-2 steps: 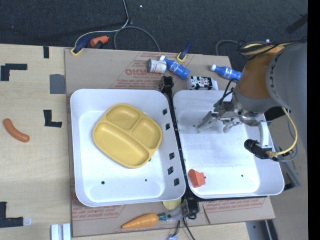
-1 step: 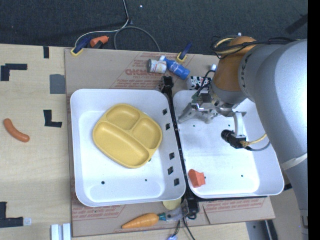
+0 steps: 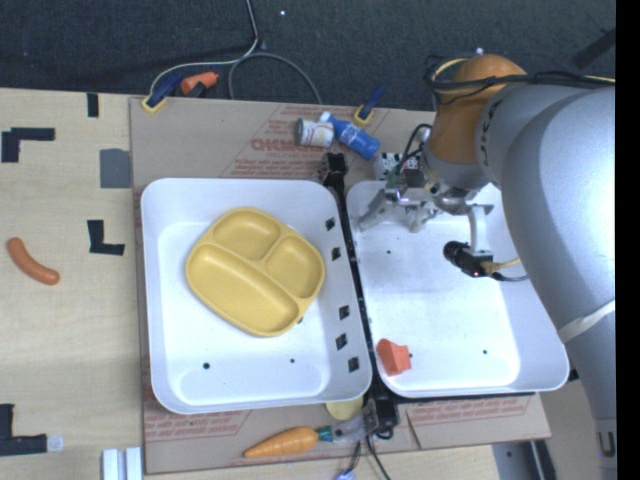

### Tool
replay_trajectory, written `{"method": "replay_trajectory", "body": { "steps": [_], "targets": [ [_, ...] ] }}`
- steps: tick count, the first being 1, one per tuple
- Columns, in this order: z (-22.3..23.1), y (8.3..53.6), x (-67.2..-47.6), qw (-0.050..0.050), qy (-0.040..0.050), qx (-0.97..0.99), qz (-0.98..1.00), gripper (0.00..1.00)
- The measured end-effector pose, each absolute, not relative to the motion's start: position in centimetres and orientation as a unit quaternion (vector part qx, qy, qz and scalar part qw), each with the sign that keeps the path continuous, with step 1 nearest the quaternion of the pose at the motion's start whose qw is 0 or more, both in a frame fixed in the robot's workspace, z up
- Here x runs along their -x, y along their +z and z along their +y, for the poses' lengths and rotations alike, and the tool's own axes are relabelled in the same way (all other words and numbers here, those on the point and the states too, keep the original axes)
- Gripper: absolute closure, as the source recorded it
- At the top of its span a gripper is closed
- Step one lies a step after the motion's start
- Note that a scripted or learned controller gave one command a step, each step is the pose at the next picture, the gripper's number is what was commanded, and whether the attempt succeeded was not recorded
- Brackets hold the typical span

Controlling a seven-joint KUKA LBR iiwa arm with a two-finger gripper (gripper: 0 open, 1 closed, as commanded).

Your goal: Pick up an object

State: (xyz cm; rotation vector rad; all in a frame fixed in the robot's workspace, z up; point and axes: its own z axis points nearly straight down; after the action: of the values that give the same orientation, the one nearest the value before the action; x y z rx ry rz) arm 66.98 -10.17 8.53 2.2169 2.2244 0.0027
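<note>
While jaws (image 3: 400, 203) hover at right bin's far edge, state unclear, orange block (image 3: 393, 357) lies well apart.

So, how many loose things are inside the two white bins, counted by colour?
Yellow: 1, the yellow plastic divided plate in the left white bin.
Orange: 1, the small orange block in the right white bin.
Total: 2
</note>
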Motion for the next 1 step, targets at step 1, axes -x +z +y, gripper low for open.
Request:
{"method": "replay_trajectory", "body": {
  "steps": [1],
  "targets": [
    [-10.16,9.55,-66.92,0.001,0.0003,-0.706,0.709,1.0]
  ]
}}
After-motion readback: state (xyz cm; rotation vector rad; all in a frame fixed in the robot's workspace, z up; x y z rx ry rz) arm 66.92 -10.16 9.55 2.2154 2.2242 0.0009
